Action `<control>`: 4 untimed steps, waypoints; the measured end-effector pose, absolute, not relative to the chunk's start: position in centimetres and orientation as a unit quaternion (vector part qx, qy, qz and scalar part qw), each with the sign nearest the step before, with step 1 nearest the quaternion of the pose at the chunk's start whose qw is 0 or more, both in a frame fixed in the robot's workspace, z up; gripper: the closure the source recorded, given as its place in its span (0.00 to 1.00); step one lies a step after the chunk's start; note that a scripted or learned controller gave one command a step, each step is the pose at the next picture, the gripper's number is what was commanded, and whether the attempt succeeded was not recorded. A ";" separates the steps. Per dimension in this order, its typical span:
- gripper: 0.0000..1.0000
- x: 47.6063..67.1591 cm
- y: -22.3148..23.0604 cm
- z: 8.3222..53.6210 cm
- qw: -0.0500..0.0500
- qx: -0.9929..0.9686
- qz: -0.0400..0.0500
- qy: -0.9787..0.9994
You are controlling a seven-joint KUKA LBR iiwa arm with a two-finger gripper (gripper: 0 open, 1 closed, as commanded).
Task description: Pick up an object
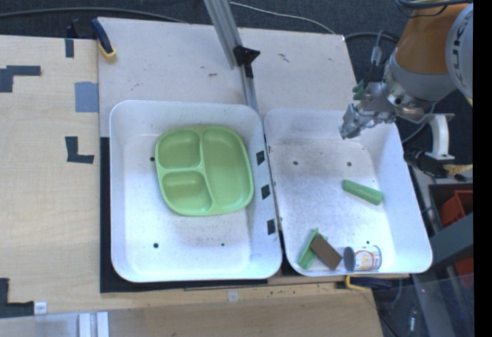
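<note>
My gripper (352, 130) hangs at the right bin's (400, 166) twelve o'clock, its opening unclear, the block (362, 191) toward five o'clock.

The arm (434, 28) is cut off by the right edge above its orange band. The gripper (352, 128) is small and blurred; whether its fingers stand open or closed cannot be told. A can (363, 258) lies on its side in the right bin (407, 174), its label too small to read. A brown block (326, 254) overlaps a green piece (308, 250), hiding part of it. The metal pole (219, 8) leaves the frame at the top. The desk (46, 197) is cut by the left edge.
</note>
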State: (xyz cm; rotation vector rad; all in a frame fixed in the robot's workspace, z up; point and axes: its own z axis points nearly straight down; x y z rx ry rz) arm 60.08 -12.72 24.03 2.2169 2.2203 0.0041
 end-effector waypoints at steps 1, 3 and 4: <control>1.00 61.3 -7.7 24.8 -0.001 0.705 0.001 0.709; 1.00 64.1 3.5 25.3 -0.001 0.705 0.001 0.710; 1.00 64.3 8.1 24.8 -0.001 0.705 0.000 0.709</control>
